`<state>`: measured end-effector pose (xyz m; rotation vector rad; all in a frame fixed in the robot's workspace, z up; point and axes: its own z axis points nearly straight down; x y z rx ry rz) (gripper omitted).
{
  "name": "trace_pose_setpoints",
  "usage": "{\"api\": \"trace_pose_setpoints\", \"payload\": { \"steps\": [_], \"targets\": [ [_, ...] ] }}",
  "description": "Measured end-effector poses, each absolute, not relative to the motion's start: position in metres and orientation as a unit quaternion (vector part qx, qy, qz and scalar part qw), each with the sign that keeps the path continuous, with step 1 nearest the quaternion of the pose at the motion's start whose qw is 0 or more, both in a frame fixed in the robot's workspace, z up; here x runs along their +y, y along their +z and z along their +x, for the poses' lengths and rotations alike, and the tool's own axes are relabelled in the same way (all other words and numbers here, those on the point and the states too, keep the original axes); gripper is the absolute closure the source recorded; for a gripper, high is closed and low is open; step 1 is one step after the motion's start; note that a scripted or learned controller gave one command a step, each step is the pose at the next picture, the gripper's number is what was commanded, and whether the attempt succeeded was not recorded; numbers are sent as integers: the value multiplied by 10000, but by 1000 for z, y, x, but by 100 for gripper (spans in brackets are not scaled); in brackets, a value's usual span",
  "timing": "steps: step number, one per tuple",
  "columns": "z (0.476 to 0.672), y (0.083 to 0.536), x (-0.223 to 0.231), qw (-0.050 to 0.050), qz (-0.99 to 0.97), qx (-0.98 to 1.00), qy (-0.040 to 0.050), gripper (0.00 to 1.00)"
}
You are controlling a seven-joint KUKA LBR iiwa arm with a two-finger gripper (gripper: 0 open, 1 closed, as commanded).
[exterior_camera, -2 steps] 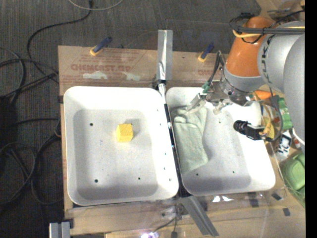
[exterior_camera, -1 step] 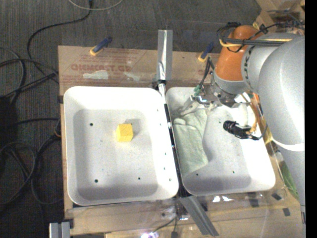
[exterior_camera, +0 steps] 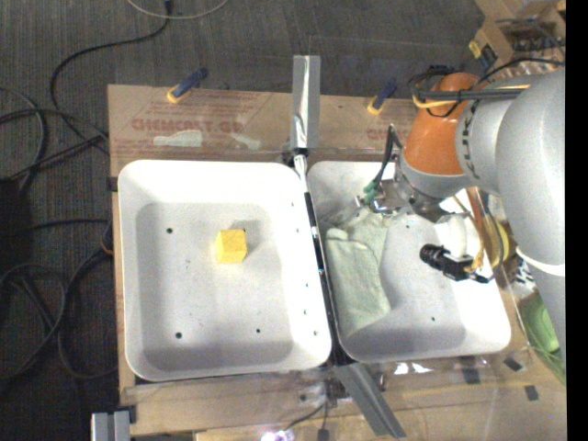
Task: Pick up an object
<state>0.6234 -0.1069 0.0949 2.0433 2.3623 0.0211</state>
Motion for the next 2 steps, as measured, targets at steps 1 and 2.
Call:
{"api": "trace_pose_setpoints", "payload": {
  "steps": [1, 2],
  "targets": [
    [629, 162, -137, 5, 6666, 7454, -8, 0],
    [636, 185, -185, 4, 6974, 7167, -11, 0]
  ]
}}
